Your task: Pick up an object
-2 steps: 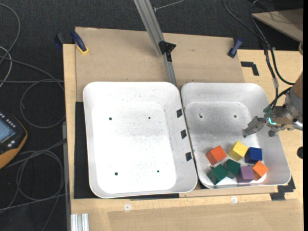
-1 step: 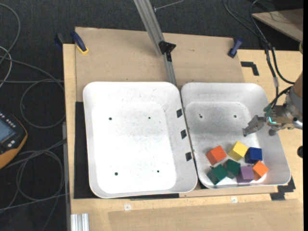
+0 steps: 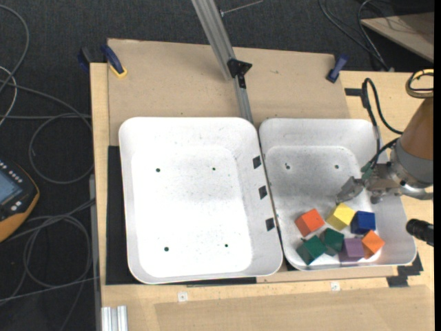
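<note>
The gripper (image 3: pixel 353 189) hangs over the right bin (image 3: pixel 310 133), its fingers appearing spread with nothing between them, though they are small and dark here, so that reading is a fair guess rather than a certainty. Just below the jaws and toward the near edge sits the cluster of blocks: the yellow block (image 3: pixel 340 216) closest under the fingertips, the blue block (image 3: pixel 364 221) beside it toward the arm, the orange block (image 3: pixel 310 221) on the far side from the arm, and the green blocks (image 3: pixel 322 245), purple block (image 3: pixel 353 247) and a second small orange block (image 3: pixel 373 242) beyond. This looks like the approach step, before any grasp. The next move calls for lowering the jaws astride one block, probably the yellow one, and closing. The wrist and arm are cut off at the frame's edge, and the blocks crowd each other, leaving little finger room.
</note>
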Robot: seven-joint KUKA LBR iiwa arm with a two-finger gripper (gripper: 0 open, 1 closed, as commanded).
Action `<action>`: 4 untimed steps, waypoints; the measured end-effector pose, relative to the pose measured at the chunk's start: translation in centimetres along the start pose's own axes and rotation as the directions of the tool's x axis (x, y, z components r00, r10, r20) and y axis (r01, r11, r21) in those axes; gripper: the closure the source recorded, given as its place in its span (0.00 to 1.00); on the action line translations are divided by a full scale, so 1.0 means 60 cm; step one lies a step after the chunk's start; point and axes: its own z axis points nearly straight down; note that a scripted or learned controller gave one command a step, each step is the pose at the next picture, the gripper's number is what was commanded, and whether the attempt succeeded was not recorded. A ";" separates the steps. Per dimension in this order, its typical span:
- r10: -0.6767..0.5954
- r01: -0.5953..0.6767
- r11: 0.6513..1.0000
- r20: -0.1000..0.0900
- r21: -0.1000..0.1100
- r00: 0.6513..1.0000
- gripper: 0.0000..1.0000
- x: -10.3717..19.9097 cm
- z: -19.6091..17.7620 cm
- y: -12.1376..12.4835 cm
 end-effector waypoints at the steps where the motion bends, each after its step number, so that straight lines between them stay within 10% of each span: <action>1: 0.000 0.000 1.000 0.000 -0.001 1.000 0.00 0.001 0.079 -0.001; 2: -0.001 0.001 1.000 0.002 -0.008 1.000 1.00 0.001 0.056 0.002; 4: -0.002 0.002 1.000 0.006 -0.015 1.000 1.00 0.009 -0.156 0.017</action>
